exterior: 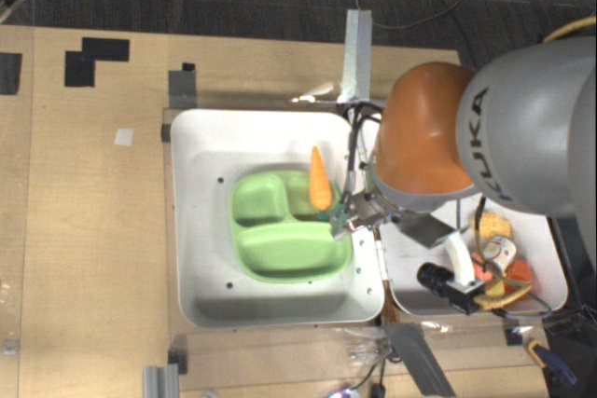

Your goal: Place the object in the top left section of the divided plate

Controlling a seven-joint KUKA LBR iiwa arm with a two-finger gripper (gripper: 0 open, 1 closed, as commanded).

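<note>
1. Carrot (319, 179) lay over the green plate's (280, 252) top right section, long axis pointing up-down.
2. I saw the claw (343, 221) at its lower end; whether it gripped, I couldn't tell.
3. Target section sat left.

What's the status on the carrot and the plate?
Gripper at right edge of green divided plastic plate; grip state unreadable. Orange toy carrot in plate's top right section, not top left. Top left section bare. Assorted toys in right bin.
</note>
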